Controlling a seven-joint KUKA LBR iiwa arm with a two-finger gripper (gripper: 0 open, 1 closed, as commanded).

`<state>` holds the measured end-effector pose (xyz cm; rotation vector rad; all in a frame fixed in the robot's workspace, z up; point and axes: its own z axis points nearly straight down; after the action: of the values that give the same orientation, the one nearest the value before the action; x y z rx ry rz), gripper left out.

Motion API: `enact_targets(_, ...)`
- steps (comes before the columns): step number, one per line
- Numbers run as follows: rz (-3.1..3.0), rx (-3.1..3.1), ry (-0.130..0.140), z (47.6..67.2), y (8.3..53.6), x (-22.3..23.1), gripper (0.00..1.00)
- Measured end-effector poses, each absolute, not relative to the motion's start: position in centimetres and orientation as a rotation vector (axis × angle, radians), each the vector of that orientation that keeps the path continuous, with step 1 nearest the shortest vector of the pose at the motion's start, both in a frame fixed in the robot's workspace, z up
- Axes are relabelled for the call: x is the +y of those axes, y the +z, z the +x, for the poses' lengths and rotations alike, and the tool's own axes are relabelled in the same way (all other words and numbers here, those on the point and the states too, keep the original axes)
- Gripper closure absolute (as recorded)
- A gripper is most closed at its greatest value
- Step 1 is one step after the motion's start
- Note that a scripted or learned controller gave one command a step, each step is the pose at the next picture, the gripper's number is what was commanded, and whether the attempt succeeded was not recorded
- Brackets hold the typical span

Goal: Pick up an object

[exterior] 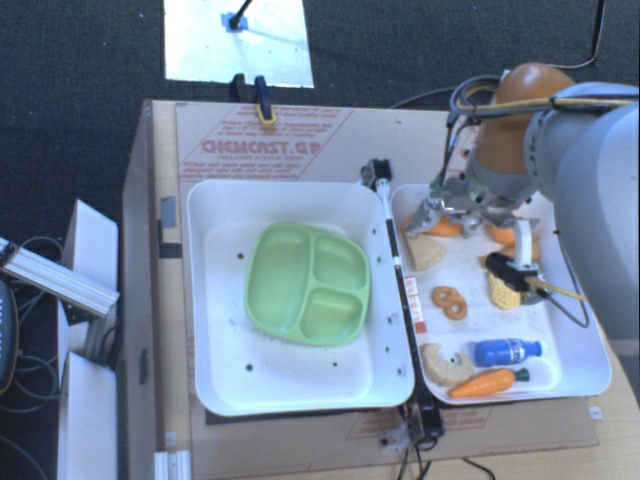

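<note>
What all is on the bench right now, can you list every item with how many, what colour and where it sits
White bins: two, white, side by side on the bench.
Divided plate: one, pale green, middle of the left bin.
Bottle: one, blue with a white cap, lying near the right bin's front.
Carrot: one, orange, at the right bin's front edge.
Pretzel: one, brown, middle of the right bin.
Corn piece: one, yellow, right of the pretzel.
Tan food pieces: two, one at the right bin's back left, one beside the carrot.
Arm: one, grey with an orange band, reaching in over the right bin's back.
Pincer: one, low at the right bin's back; finger state unclear.
</note>
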<state>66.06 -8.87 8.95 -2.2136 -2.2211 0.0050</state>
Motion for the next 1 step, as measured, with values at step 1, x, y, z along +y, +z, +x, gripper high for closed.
enact_targets(1,-2.211,-2.218,0.012,65.93,9.87,-8.98,1.00)
